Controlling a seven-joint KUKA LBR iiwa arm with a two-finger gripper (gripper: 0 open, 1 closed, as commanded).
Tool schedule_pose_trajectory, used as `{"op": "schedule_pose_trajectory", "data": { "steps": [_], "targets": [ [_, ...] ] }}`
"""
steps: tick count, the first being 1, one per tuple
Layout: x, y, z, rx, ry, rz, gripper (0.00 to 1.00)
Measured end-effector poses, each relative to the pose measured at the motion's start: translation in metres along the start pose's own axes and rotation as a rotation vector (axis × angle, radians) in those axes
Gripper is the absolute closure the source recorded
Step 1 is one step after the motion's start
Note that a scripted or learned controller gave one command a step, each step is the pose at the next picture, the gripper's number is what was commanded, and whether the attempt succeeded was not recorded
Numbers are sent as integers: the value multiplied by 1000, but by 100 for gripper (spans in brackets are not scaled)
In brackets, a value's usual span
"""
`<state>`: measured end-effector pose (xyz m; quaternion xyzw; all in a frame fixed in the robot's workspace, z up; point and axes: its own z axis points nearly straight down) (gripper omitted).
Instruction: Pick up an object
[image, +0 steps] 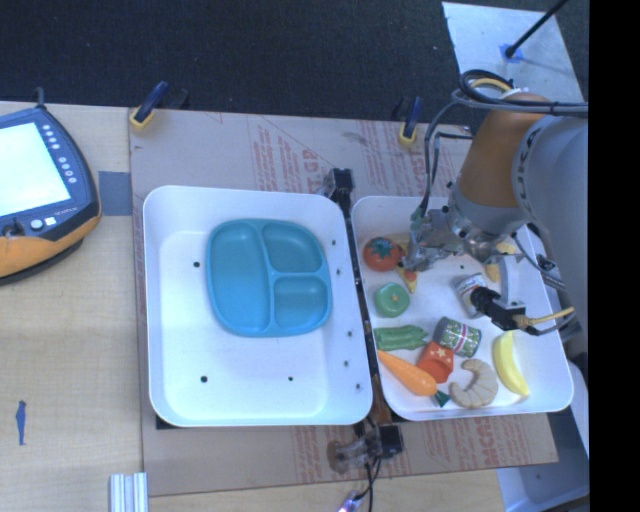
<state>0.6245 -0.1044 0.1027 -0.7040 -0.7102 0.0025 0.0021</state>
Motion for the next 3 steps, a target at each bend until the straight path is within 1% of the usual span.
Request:
{"op": "schedule_pose_trajectory", "data": {
  "steps": [1,2,3],
  "targets": [
    [0,0,0,0,0,0,0],
    [-1,0,-10,1,0,-1,100],
    [-1,0,-10,2,0,-2,0]
  ]
}}
